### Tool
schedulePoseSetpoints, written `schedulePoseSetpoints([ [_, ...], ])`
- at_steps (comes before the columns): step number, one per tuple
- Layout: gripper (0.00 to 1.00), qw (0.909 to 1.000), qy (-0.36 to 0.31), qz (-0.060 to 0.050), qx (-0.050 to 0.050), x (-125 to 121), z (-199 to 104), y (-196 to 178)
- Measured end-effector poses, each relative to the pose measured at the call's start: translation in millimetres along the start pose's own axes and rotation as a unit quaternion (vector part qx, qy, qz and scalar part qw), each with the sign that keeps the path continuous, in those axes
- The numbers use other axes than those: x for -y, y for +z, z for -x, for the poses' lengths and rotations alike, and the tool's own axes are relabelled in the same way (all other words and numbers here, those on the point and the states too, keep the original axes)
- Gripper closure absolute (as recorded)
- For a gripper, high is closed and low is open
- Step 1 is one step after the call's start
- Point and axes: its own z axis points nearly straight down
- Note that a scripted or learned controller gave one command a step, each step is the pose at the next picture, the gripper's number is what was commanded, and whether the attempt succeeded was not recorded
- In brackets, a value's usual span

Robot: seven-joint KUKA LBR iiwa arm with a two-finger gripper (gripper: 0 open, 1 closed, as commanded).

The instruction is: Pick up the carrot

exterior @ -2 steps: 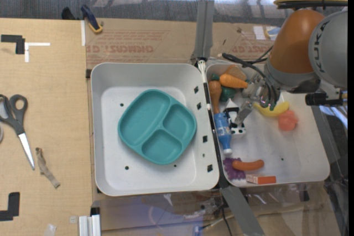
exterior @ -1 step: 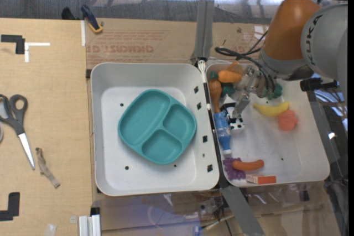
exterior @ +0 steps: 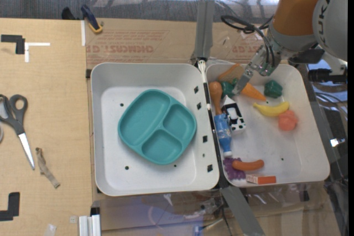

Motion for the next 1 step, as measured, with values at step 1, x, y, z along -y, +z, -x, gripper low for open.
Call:
schedulePoseSetpoints([
  [1,0.0,0.9999,0.014,0.006,0.007,10.9,8.3,79.2],
])
